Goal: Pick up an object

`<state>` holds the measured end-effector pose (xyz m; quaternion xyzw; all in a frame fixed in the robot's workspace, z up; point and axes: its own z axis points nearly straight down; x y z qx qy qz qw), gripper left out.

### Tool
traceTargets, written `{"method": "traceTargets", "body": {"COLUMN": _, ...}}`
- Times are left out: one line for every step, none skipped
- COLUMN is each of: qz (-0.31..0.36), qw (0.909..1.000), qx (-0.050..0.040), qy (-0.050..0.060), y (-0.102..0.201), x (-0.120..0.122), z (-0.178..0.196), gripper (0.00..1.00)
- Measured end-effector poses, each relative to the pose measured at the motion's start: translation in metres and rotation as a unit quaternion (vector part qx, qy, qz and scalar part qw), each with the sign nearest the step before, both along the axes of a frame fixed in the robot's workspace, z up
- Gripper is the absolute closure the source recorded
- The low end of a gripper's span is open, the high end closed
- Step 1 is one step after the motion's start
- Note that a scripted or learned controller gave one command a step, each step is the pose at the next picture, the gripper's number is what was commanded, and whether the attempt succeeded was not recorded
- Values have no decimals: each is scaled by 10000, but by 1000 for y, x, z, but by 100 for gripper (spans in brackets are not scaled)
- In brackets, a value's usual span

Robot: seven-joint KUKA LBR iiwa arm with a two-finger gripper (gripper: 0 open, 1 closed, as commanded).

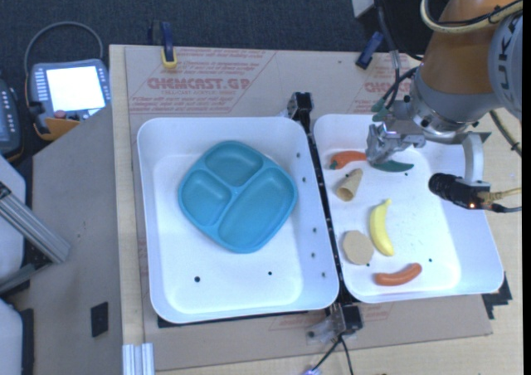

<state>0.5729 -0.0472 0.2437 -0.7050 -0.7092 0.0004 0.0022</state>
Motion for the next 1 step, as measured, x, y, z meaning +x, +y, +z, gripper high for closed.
{"method": "traceTargets", "body": {"qz": 4, "qw": 10000, "qx": -6, "qy": -35, "y": 51, "x": 18, "z": 4, "gripper": 100}}
